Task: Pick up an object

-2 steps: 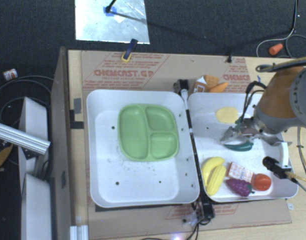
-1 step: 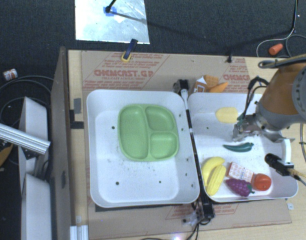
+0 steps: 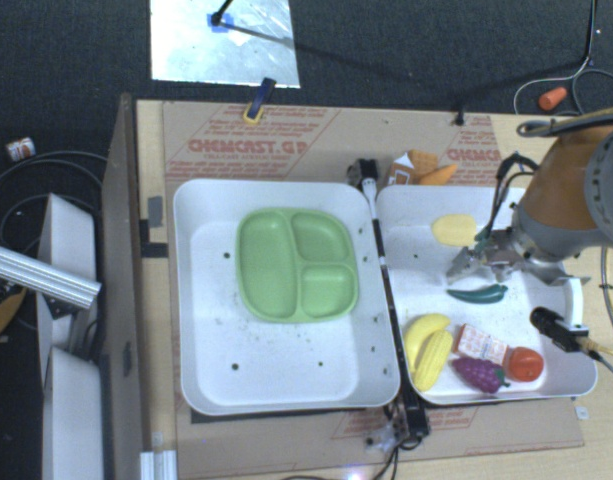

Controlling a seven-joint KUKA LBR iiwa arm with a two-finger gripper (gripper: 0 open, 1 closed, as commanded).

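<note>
Your gripper (image 3: pixel 473 265) hangs low in the right bin (image 3: pixel 418 226), just above the green chili pepper (image 3: pixel 478 292).

Its fingers look slightly spread, with nothing visibly between them. Taking that pepper as your mark: a yellow lemon (image 3: pixel 454 230) lies just beyond it, a banana (image 3: pixel 428 346) nearer the camera, then a purple toy (image 3: pixel 480 373), a red tomato (image 3: pixel 525 364) and a small carton (image 3: pixel 481 344). The green divided plate (image 3: pixel 295 266) sits in the left bin (image 3: pixel 211 368).
</note>
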